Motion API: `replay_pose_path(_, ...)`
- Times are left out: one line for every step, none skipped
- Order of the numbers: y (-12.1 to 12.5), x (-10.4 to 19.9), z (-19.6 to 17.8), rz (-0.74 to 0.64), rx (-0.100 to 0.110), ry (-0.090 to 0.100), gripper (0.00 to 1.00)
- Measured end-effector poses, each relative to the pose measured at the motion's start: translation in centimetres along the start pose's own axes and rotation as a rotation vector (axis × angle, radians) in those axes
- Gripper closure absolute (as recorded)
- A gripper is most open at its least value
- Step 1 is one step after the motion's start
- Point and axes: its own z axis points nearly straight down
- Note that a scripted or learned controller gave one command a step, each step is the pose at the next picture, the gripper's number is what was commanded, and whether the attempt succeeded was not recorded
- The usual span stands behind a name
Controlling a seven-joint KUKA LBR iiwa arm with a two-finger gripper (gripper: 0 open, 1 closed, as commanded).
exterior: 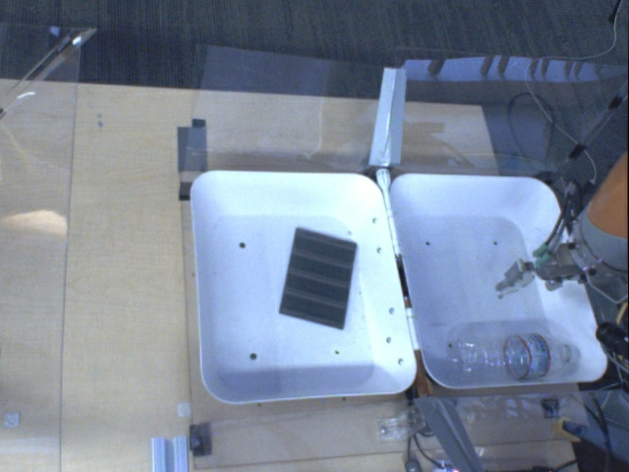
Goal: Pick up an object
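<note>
A: Your pincer (516, 276) hangs over the right bin (462, 205); whether it is wide or narrow, you cannot tell, and nothing shows in it.

B: And the targets?

A: One clear bottle (511, 354) lies on its side below it, near the front wall. One dark ribbed block (318, 277) sits alone in the left bin (226, 264), well apart. The bottle looks likelier.

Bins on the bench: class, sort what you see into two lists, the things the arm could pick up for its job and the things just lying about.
For the job:
- dark ridged pad, left bin
- clear bottle, lying in the right bin
- gripper, over the right bin

Lying about:
- metal divider post
- cables
</note>
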Motion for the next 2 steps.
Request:
replay_pose_path(2.5,-0.3,4.8,0.045,-0.006,-0.003,0.0)
replay_pose_path(2.8,-0.1,3.6,0.036,-0.013,-0.004,1.0)
